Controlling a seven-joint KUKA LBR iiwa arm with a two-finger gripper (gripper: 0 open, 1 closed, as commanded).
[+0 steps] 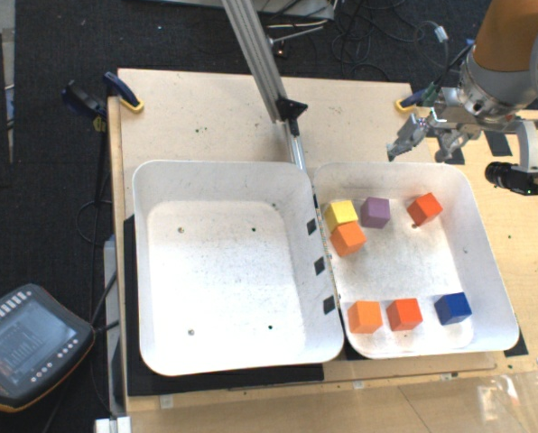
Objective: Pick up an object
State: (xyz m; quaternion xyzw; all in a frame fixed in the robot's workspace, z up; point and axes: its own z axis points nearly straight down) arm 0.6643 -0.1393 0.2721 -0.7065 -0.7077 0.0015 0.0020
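**Bench, two bins, seven blocks**

Wooden bench [251, 115] carries the left bin [219, 260] and the right bin [486, 269]. Gripper [427, 142] hangs over the right bin's far rim, fingers spread, pinching nothing. Inside lie blocks: yellow [342, 212], purple [375, 211], red [423, 208], orange [347, 238], orange [366, 316], red-orange [404, 314], blue [452, 308].

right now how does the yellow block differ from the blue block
The yellow block sits at the far left end of the right bin; the blue block sits near that bin's near right corner. The yellow block touches an orange block; the blue block stands apart from its neighbours. Both are small cubes of similar size in the same bin.
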